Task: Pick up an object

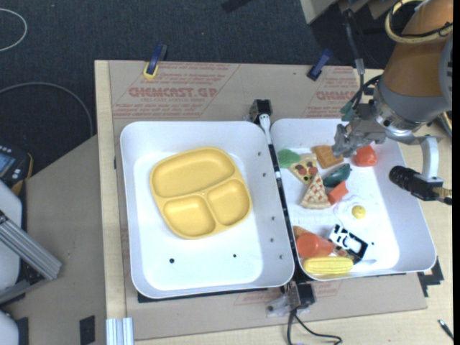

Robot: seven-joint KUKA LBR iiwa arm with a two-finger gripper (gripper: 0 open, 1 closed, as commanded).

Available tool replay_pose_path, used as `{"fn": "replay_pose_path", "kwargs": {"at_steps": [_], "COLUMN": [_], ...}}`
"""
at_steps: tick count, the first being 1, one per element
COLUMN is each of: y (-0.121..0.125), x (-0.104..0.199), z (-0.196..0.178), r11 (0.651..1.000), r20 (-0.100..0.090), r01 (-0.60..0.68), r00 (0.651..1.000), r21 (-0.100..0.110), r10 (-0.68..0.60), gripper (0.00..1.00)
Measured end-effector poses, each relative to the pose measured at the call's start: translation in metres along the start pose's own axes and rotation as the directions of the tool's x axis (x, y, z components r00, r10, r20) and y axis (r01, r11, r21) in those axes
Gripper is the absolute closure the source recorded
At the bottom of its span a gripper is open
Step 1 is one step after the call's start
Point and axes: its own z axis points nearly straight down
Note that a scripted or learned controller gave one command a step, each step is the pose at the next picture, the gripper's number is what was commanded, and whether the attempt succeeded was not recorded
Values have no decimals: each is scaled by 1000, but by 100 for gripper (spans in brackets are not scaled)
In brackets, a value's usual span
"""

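Gripper (345,144) touching cracker (327,156); tomato (366,157) just beside.

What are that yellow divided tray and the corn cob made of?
Yellow tray: apparently moulded plastic, going by its smooth, slightly glossy, one-colour surface and rounded compartments. Corn cob: probably toy plastic, uniformly yellow with a slight sheen, though too small to be sure.
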Motion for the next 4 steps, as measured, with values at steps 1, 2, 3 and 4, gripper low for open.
{"fn": "replay_pose_path", "kwargs": {"at_steps": [1,2,3,4], "y": [37,47,39,45], "x": [37,32,30,40], "z": [22,26,9,8], "r11": [1000,1000,1000,1000], "r20": [1,1,1,1], "r01": [-2,-4,-5,-4], "r00": [1000,1000,1000,1000], "r21": [1,1,1,1], "r10": [2,4,5,4], "gripper": [100,100,100,100]}}
